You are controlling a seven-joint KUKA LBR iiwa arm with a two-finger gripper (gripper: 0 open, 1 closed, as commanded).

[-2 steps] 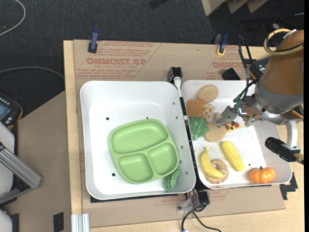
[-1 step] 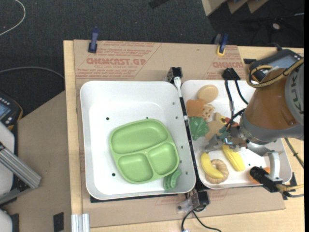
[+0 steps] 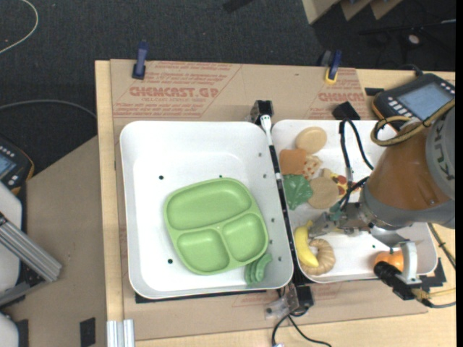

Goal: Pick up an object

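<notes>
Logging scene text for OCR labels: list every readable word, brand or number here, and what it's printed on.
"CHEMCAST G P": red print on the brown protective sheet behind the left bin.
Smaller red lines under it: too blurred to read.
Repeat print on the sheet behind the right bin: partly hidden, unreadable.
Handheld pendant screen: too small to read.

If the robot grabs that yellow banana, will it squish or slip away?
The banana looks like smooth plastic toy food, so probably stiff and light, not squishy. Its curved, glossy skin might slip between fingers. It lies against a tan ring-shaped pastry, which may get nudged too.
</notes>
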